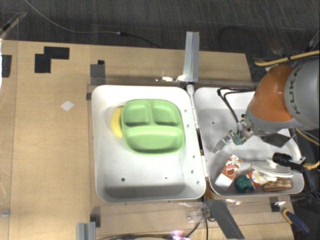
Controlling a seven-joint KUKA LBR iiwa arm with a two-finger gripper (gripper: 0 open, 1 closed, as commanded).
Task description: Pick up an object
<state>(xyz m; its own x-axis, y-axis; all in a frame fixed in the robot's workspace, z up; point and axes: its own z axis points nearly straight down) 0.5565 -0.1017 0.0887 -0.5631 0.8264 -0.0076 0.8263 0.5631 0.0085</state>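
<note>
The gripper [235, 137] hung over the right bin [212, 114], its middle; whether it was wide or narrow I could not tell. Small objects [252, 176] lay crowded along that bin's near edge, apart from it.

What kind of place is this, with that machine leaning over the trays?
Most likely a robotics lab or test cell. A robot arm reaches over two white bins fixed on a wooden bench, cables trail across the floor, and the bins hold odd practice items such as a green plate.
</note>
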